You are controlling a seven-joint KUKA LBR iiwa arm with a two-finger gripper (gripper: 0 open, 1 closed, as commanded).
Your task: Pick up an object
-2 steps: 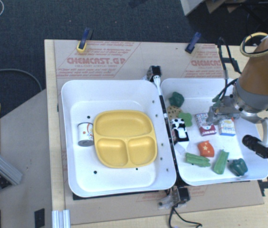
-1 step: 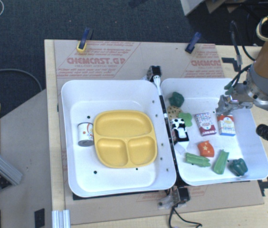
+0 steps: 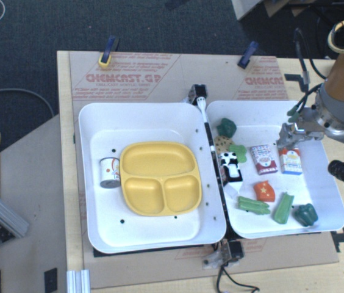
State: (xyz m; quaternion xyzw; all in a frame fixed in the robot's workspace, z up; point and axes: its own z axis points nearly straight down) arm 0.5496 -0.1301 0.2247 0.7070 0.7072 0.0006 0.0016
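The right bin [image 3: 333,191] holds several small items: a red carton [image 3: 262,159], a red-and-white carton [image 3: 291,161], an orange-red piece [image 3: 264,191], two green pieces [image 3: 253,205] [image 3: 283,207], a dark green pepper [image 3: 306,214], a dark green lump [image 3: 226,127], a tan cookie [image 3: 222,143] and a black-and-white cow toy [image 3: 230,164]. My gripper [image 3: 289,140] hangs over the bin's upper right part, just above the red-and-white carton. I see nothing between its fingers.
The left bin [image 3: 93,127] carries a yellow divided plate [image 3: 158,177] and a small can [image 3: 109,172] on its side to the plate's left. Clamps [image 3: 107,52] [image 3: 247,54] sit at the board's far edge. Cables trail near the arm at the upper right.
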